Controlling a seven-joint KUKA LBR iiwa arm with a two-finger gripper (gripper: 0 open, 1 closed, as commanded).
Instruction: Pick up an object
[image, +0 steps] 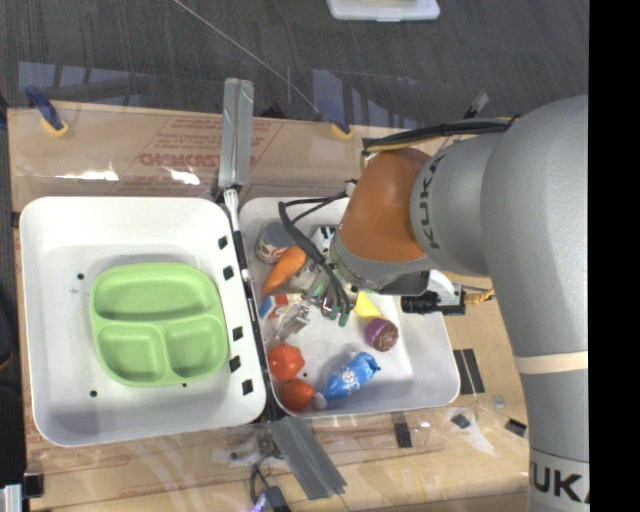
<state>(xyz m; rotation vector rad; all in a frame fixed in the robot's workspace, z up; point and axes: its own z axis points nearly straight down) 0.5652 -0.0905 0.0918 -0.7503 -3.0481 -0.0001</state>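
My gripper (318, 298) is down inside the right bin (435, 375), under the orange wrist band, among a pile of small objects. An orange carrot-shaped toy (285, 268) lies just to its upper left. A small red, white and blue item (276, 303) and a silvery piece (293, 318) lie close to its left. A yellow piece (367, 304) and a purple ball (381, 333) sit to its right. Nothing can be seen held by the gripper, and the wrist hides part of the bin's back.
Two red round toys (286, 361) (296, 394) and a blue packet (351, 375) lie near the right bin's front. The left bin (50, 250) holds a green divided tray (158, 322). A grey divider bar (236, 130) rises between the bins.
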